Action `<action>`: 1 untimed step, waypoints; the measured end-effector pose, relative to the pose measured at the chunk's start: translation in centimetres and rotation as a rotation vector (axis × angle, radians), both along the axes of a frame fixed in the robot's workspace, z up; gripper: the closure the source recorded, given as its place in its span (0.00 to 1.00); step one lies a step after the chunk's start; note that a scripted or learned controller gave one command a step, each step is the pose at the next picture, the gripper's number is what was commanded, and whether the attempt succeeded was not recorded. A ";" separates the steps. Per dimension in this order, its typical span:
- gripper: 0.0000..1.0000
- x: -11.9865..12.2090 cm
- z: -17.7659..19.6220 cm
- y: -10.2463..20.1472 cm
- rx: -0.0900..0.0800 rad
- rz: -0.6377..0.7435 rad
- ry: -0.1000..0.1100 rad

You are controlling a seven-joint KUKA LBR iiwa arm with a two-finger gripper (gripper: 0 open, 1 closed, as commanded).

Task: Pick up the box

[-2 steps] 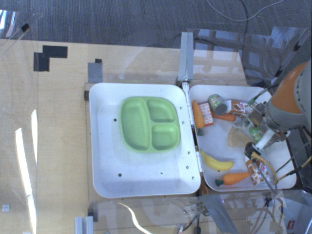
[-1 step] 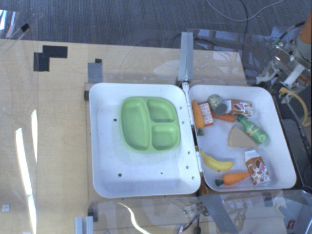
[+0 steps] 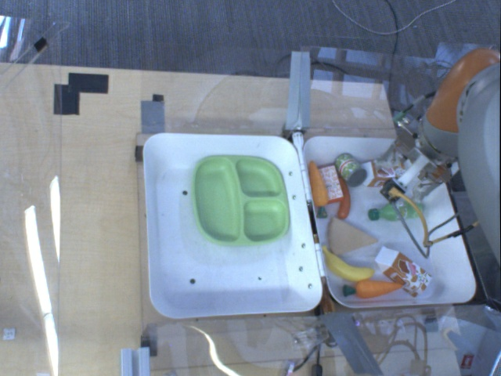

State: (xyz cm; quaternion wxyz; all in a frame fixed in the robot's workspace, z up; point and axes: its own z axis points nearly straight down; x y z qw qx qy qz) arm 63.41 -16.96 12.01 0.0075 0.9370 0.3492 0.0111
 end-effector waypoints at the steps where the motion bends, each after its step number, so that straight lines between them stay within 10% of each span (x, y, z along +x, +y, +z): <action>1: 0.00 2.4 -1.2 -2.4 0.005 -0.051 0.000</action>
